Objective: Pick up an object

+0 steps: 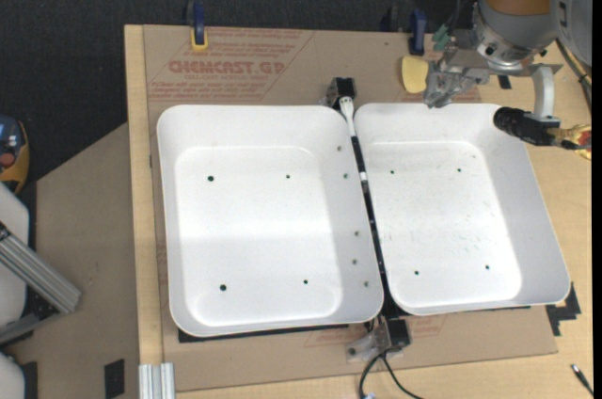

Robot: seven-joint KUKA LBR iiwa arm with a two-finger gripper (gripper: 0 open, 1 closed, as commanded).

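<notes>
Sitting on a brown board (235, 68) with red lettering, two shallow white bins lie side by side, and the black clip (340, 90) at the top of the seam between them serves as the landmark. To the left of and below that clip spreads the left bin (179, 228), its floor bare apart from a few small dark holes. Further left of the clip, at the board's far edge, a blue and yellow clamp (197, 23) grips the board. Right of and below the clip lies the right bin (536, 228), also showing just small dark holes. A pale yellow object (413, 73) rests on the board to the right of the clip, just beyond the right bin's top rim and outside both bins. Just beside that object, further right of the clip, the gripper (442, 92) hangs above the right bin's top edge, beneath the grey wrist and orange band. Whether its fingers are apart or closed I cannot tell, and nothing can be seen between them
</notes>
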